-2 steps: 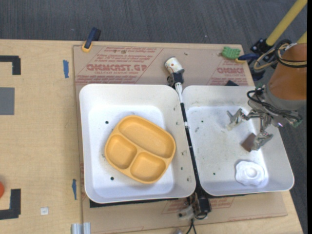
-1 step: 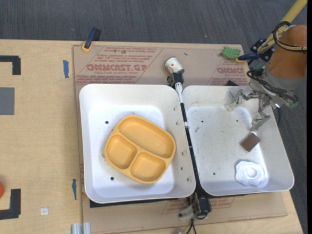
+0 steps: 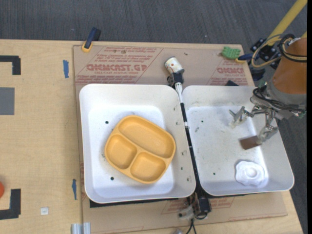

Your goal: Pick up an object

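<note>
A: Where's the tool (image 3: 253, 118)?

B: Over the right bin (image 3: 214, 179), near its far-right side. Its metal fingers are spread open with nothing between them; one reaches toward the bin's middle, the other hangs just above a small brown block (image 3: 249, 142).

A: So the block's the target?

B: Likely. It lies on the bin floor just beside the lower finger. A white lumpy object (image 3: 251, 173) sits nearer the bin's front-right corner.

A: How to do it well?

B: Centre the open fingers over the block, descend until they straddle it, then close. It looks flat, so go low. The yellow divided tray (image 3: 140, 148) in the left bin (image 3: 97, 106) is well apart.
</note>
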Controlling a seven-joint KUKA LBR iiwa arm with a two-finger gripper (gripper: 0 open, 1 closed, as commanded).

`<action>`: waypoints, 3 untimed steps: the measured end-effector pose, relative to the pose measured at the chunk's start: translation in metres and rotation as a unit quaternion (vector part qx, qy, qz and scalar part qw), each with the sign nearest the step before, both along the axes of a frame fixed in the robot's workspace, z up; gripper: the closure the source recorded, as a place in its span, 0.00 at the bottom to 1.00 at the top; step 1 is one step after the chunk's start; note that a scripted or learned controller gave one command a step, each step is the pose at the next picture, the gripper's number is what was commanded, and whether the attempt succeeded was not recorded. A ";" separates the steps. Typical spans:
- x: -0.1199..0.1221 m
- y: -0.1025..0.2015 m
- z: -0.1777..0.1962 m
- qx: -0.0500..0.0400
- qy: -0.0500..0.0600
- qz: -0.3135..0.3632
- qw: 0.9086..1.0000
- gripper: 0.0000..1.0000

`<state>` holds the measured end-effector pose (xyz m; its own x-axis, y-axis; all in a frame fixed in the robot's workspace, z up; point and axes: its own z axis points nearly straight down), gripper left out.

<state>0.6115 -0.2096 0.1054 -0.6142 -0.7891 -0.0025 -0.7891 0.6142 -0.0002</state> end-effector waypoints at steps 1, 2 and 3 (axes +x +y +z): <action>0.056 -0.013 0.021 0.000 -0.003 -0.122 0.992 0.00; -0.007 0.029 -0.017 0.000 -0.002 -0.157 0.988 0.00; 0.042 0.002 -0.019 0.000 -0.002 -0.184 0.983 0.00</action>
<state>0.6538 -0.2078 0.0861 -0.8580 -0.5136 -0.0061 -0.5136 0.8580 -0.0033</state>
